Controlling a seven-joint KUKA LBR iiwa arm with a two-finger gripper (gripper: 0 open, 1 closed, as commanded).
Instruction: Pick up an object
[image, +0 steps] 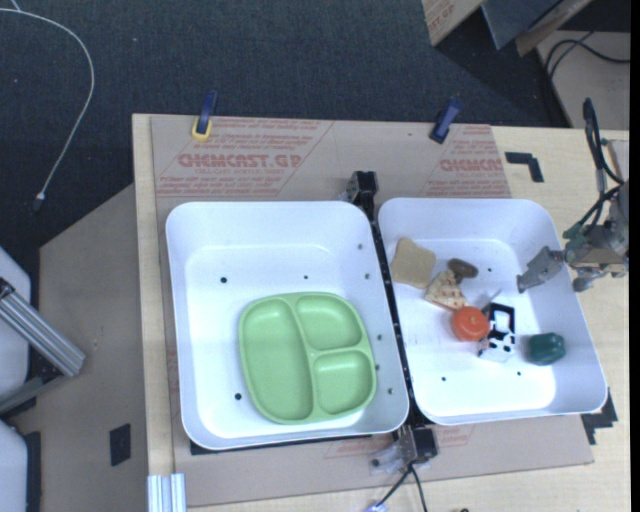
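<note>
The right bin (500, 400) holds several small objects. A tan bread-like slab (412, 262) lies at its left, with a small brown piece (462, 268) and a speckled yellowish wedge (447, 292) beside it. An orange round fruit (469, 323) sits mid-bin, touching a black-and-white item (499, 332). A dark green lump (545, 347) lies near the right wall. My gripper (556, 270) hangs over the bin's right rim, up and right of the orange fruit and above the green lump, apart from all the objects. Nothing is visibly held.
The left bin (200, 250) carries a light green divided plate (305, 355). Both bins rest on a cardboard sheet (300, 155) held by blue clamps (445, 120). Cables and arm hardware (605, 215) crowd the right edge.
</note>
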